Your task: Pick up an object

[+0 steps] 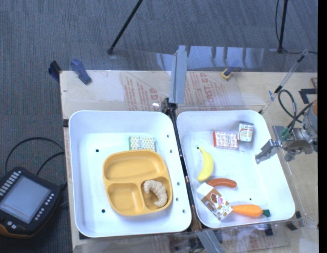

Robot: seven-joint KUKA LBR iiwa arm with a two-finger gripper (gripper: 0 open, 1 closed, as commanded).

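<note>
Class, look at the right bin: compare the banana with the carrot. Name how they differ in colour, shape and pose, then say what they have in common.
The banana is yellow; the carrot is orange with a green end. The banana is curved; the carrot is straight and tapers. The banana lies almost up and down in the picture near the bin's left wall; the carrot lies crosswise near the front edge. Both are long food items lying flat in the right bin.

Before me: two white bins (79, 141); one yellow divided plate (136, 182); one banana (206, 164); one sausage (222, 183); one carrot (248, 211); what I take for four small cartons (225, 139), though their print is blurred.
</note>
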